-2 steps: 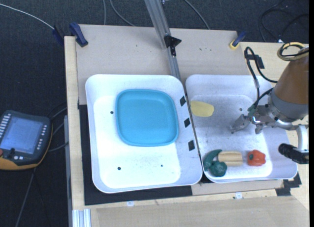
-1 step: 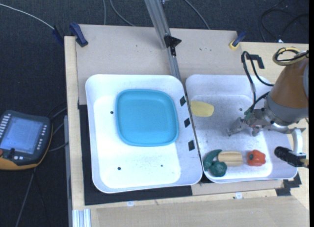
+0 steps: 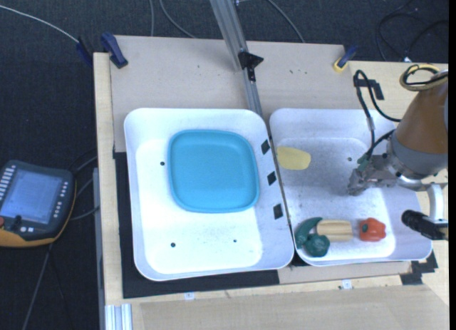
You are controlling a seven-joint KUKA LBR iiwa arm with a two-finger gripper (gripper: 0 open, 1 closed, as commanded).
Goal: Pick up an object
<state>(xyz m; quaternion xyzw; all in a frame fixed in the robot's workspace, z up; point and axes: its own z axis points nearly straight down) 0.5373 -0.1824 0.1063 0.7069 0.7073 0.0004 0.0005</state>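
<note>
1. Green toy, wooden block, red pepper line the right bin front edge.
2. Gripper hovers just above; jaws' state: cannot tell.
3. Suggest descending centred over one item, clear of neighbours.

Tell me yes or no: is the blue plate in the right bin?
No, the blue plate lies in the left bin.

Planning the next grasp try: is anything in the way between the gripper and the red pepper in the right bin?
Nothing visible. The gripper sits over bare bin floor, up and left of the red pepper; the wooden block lies beside the pepper, off that path.
</note>
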